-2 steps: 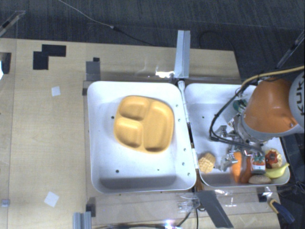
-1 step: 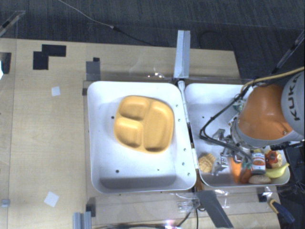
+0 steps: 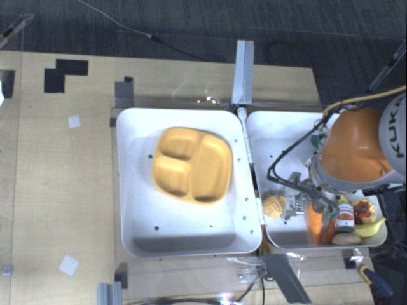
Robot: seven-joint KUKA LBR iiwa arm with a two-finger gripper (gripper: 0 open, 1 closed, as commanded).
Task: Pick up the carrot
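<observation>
The carrot point(image 3: 315, 222) is an orange shape lying in the front part of the right bin point(image 3: 280, 138), partly under the arm's wrist. My gripper point(image 3: 294, 203) hangs low over that bin, just left of the carrot and right of a pale round pastry point(image 3: 273, 205). The metal parts of the gripper are small and dark against the bin floor. The arm's big orange band point(image 3: 353, 145) covers much of the bin's right side.
Crowded at the right bin's front right corner are a small bottle with a red and white label point(image 3: 344, 216), a banana point(image 3: 374, 227), a red fruit point(image 3: 363, 210) and a tan lump point(image 3: 346, 239). The left bin point(image 3: 133, 189) holds a yellow divided plate point(image 3: 191, 164).
</observation>
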